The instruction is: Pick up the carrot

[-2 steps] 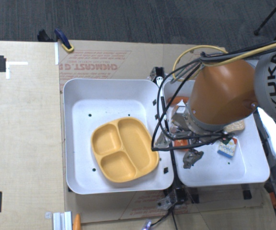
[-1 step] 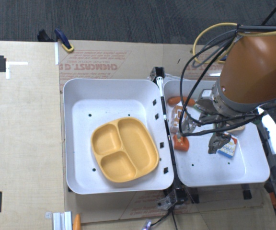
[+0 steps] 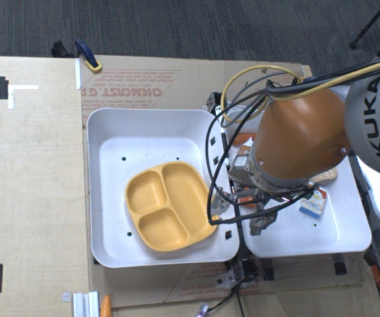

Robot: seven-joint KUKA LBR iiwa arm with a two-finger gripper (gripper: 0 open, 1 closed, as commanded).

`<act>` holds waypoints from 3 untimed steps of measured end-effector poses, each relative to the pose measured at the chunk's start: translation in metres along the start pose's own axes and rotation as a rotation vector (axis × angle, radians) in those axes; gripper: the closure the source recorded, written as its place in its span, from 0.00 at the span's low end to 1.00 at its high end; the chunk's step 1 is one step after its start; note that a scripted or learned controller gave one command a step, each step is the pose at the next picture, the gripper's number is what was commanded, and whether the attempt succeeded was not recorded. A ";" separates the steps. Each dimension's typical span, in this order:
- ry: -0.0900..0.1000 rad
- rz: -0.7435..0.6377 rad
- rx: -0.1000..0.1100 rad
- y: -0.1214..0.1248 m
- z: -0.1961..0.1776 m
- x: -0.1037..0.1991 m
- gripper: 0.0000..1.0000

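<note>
The arm's broad orange band [image 3: 299, 134] covers much of the right bin [image 3: 348, 240]. Below it my gripper [image 3: 251, 215] hangs low over that bin's left part, close to the wall shared with the left bin. Cables and the wrist hide how it stands. A small orange-red piece [image 3: 244, 200] shows right at the gripper, and another orange sliver [image 3: 244, 140] peeks out at the band's upper left edge. I cannot tell which of them is the carrot, nor whether the gripper holds anything.
A yellow three-part plate [image 3: 167, 207] lies in the left bin [image 3: 111, 150]. In the right bin, a blue and white packet [image 3: 313, 205] and a beige item [image 3: 326, 175] lie right of the gripper. Black and yellow cables [image 3: 220, 144] loop over the shared wall.
</note>
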State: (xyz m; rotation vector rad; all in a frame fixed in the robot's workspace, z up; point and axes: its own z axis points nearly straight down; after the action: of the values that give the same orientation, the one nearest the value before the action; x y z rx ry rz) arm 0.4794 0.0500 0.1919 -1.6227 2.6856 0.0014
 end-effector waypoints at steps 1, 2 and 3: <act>0.000 0.079 0.000 0.041 0.097 -0.079 0.00; 0.009 0.083 -0.004 0.040 0.090 -0.076 1.00; 0.000 0.040 0.002 0.034 0.057 -0.064 1.00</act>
State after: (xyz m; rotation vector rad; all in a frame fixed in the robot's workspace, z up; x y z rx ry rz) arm 0.4798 0.1227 0.1353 -1.5686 2.7170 -0.0012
